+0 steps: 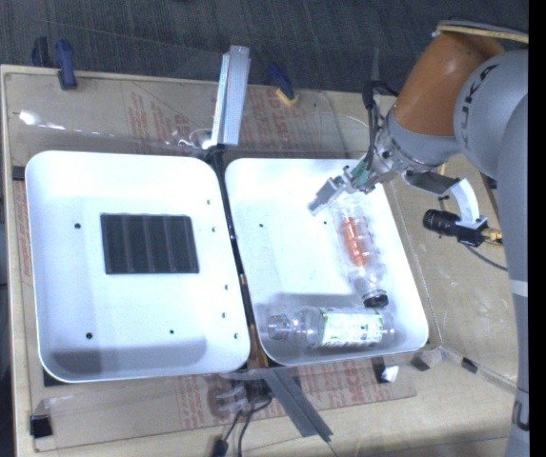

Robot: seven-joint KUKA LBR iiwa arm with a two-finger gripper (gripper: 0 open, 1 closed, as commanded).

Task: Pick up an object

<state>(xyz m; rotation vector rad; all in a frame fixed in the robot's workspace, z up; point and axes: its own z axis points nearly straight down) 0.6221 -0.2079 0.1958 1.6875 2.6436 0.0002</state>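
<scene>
In the right bin (pixel 282 208) a clear bottle with orange contents (pixel 356 241) lies lengthwise, its black cap (pixel 375 300) toward the front. A second clear bottle with a green label (pixel 334 328) lies crosswise along the front wall. A dark ribbed rectangular block (pixel 149 244) sits in the left bin (pixel 63 303). My gripper (pixel 346 188) hangs open over the far end of the orange bottle, at the bin's back right. One grey finger (pixel 325 196) sticks out to the left of the bottle. Nothing is between the fingers.
The arm's orange band (pixel 434 89) and grey wrist rise over the right bin's back right corner. A black cable fitting (pixel 449 225) sits just outside the right wall. A metal bar (pixel 230 93) stands behind the divide between the bins.
</scene>
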